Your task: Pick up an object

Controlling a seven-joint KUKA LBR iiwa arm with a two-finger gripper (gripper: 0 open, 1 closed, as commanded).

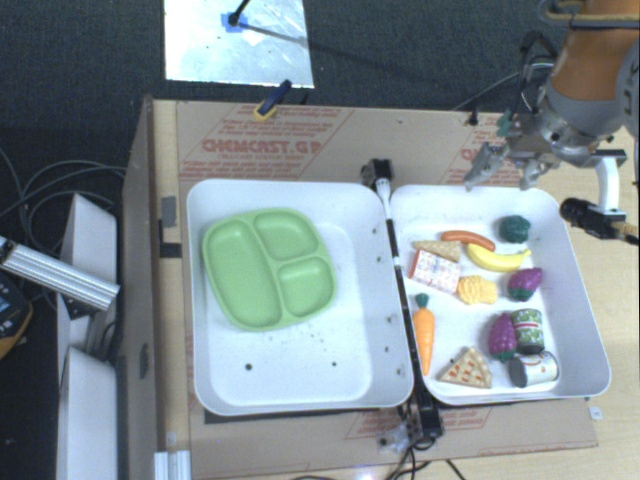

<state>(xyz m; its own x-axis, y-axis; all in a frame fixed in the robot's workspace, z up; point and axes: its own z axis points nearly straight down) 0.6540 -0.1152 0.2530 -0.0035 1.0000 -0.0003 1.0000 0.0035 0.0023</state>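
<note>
Yellow banana (499, 258) — well below the spread fingers (484, 164) — untouched.

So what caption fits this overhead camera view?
Pincer open above right bin of toy food; green tray in left bin.
</note>
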